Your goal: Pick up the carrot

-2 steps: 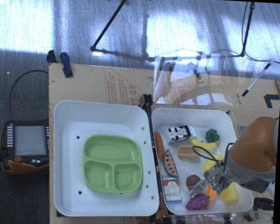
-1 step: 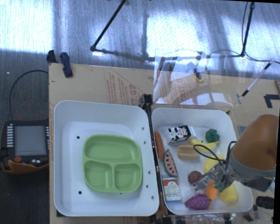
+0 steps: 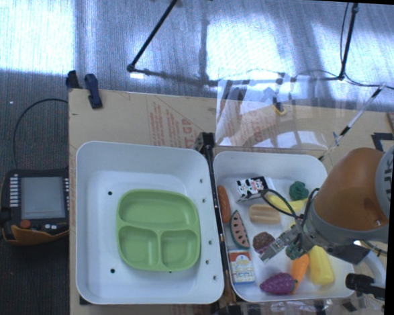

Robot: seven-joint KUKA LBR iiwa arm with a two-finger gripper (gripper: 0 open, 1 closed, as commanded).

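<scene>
Carrot waiting in the right bin

The carrot (image 3: 299, 268) lies between the yellow corn (image 3: 320, 265) and purple grapes (image 3: 278, 284), gripper (image 3: 286, 244) hovering just above-left, probably lining up. Can't tell its fingers' state; nothing's visibly held.

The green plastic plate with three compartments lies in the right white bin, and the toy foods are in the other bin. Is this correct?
Not quite. The camera view shows the green plastic plate with three compartments lying in the left white bin, not the right one. The toy foods, such as the orange toy carrot and the purple toy grape bunch, are in the right white bin.
</scene>
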